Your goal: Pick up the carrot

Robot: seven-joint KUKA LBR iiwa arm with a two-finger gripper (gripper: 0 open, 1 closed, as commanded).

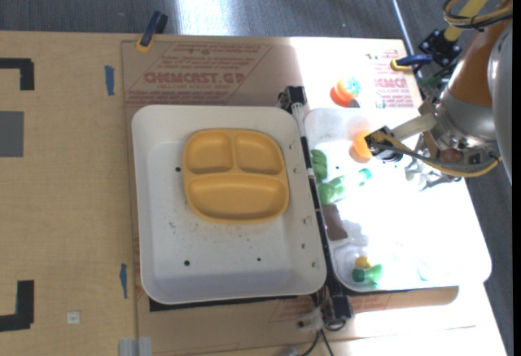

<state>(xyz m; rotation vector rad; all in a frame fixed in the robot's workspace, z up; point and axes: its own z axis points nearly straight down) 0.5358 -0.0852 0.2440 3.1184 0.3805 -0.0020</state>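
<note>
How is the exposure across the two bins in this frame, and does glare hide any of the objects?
Camera view: the left bin is evenly lit, so the yellow divided plate reads clearly. The right bin is blown out by strong light, its floor and edges washed to plain white. The orange item at the hand and the green pieces stay visible, with soft outlines.

The arm (476, 94) reaches in from the right, its orange band high near the far edge, wrist bent down and leftward. The gripper (376, 142) points left; glare washes it out, so its grip is perhaps unreadable.
</note>
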